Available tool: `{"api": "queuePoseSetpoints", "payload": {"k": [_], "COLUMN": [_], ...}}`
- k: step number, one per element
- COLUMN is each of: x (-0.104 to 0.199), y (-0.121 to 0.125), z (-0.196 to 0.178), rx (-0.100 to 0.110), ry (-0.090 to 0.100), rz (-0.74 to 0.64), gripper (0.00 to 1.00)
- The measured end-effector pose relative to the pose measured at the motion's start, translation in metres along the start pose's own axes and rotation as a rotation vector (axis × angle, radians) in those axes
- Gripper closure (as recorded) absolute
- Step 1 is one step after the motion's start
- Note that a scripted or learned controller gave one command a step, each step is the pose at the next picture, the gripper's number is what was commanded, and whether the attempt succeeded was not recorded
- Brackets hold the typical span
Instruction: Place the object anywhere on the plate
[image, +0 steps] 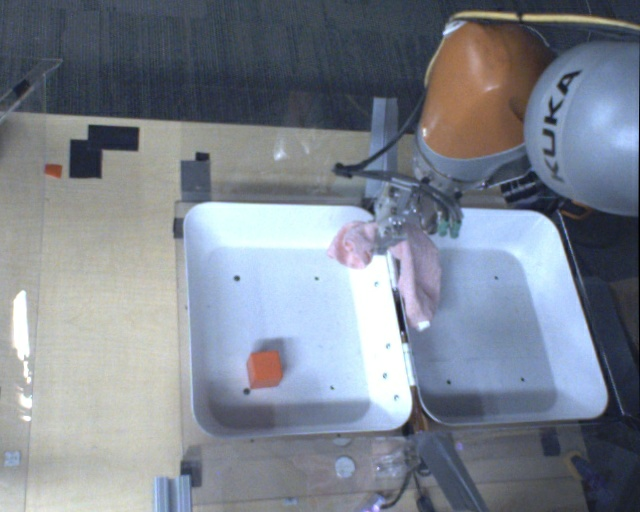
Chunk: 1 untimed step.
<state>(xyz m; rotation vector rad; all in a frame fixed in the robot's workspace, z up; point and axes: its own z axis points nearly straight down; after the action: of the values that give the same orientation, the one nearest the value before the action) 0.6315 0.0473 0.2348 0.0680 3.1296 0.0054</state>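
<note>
Camera view, looking down at a slant on a pale wooden bench (100, 330) bearing two shallow white bins side by side. The arm (520, 90), grey with an orange band above the wrist, enters from 3 o'clock and ends over the bins' shared edge, toward 12 o'clock of centre. The gripper (405, 222) sits just above that edge, and its fingers are clamped on a pink cloth (400, 262). The cloth hangs from the fingers in two lobes: a bunched lobe lies toward 9 o'clock, over the upper right corner of the left bin (215, 300), and a longer strip hangs toward 6 o'clock along the divider, over the left margin of the right bin (520, 340). Whether the strip's lower end touches the rim cannot be told. In the left bin a small orange block (265, 369) rests on the floor toward 7 o'clock, well apart from the cloth. On the bench at 10 o'clock lie black stepped marks (100, 148), with a small orange square (53, 171) just beside them at their 9 o'clock. A dark textured floor (200, 50) runs along the 12 o'clock edge.
</note>
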Motion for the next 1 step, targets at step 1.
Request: {"api": "queuePoseSetpoints", "payload": {"k": [1], "x": [0.0208], "y": [0.0472], "z": [0.0050], "rx": [0.000], "ry": [0.003], "rz": [-0.044], "gripper": [1.00]}}
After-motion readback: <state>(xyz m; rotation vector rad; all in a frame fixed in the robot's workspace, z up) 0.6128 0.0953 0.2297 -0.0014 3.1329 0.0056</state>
